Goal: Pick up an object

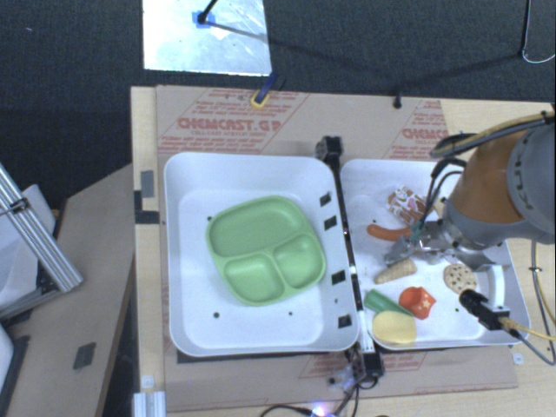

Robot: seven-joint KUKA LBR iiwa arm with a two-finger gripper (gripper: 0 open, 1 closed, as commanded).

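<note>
So the gripper [401,252] is down in the middle of the right bin [512,327], can't tell its finger state. Its tip sits between the sausage [387,231] and the beige wedge [395,272], touching the wedge or just beside it.

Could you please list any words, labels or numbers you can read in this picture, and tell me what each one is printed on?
"CHEMCAST GP" in red, repeated on the brown protective sheet under the two bins; clearest at the upper left.
The same red print at the upper right of the sheet, beside the arm, is partly cut off and blurred.
Smaller red lines beneath each logo are too small to read.
The red and white packet in the right bin bears markings too blurred to read.
</note>
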